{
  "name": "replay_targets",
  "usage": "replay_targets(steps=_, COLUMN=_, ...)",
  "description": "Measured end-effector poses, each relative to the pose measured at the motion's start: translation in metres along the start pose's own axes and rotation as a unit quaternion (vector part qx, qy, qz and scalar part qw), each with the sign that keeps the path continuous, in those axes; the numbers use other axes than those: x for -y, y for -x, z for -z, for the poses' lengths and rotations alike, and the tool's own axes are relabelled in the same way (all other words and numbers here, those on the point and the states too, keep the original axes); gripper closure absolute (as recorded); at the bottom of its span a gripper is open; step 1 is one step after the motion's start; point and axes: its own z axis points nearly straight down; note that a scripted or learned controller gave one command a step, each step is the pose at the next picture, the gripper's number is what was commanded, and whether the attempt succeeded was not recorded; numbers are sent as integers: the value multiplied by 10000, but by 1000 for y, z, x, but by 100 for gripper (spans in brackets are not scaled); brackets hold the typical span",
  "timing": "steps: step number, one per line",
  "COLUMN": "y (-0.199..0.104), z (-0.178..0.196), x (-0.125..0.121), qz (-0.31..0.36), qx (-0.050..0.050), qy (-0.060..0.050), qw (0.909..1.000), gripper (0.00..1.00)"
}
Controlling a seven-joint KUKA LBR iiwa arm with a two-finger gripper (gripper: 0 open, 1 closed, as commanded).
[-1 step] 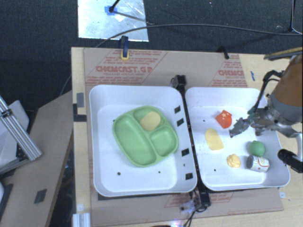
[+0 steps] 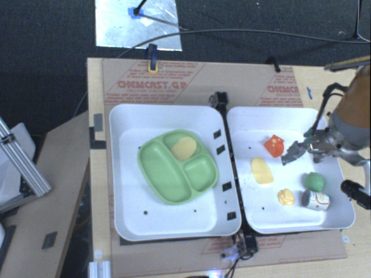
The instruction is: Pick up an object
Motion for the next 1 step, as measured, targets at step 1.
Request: replay_targets(steps=1, y=3, z=-42, x=2, qz=-12, qx=-4, qy=-21, qw=10000, gripper=0)
